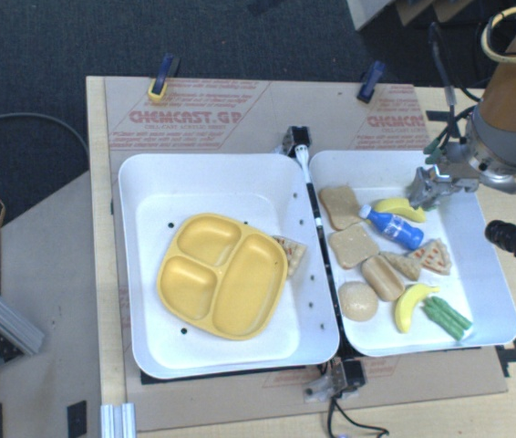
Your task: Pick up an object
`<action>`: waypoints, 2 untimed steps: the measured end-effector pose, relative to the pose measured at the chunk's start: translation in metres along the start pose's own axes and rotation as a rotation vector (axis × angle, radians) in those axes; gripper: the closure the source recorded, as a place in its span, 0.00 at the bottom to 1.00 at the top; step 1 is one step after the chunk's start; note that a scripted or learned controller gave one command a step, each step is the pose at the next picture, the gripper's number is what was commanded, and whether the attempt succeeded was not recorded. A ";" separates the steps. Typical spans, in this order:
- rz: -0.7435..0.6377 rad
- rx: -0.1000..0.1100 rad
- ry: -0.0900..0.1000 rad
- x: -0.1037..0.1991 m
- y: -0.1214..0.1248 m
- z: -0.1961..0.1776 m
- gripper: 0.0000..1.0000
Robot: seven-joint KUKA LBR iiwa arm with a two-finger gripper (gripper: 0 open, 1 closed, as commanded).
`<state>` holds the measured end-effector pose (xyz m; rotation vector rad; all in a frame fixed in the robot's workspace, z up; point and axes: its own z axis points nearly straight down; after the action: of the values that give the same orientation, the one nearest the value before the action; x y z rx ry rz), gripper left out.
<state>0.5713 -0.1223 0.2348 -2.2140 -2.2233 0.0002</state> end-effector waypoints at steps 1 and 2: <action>-0.002 0.000 0.000 0.058 -0.021 -0.003 1.00; -0.001 0.001 0.000 0.114 -0.036 0.005 1.00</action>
<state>0.5347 -0.0089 0.2299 -2.2124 -2.2238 0.0021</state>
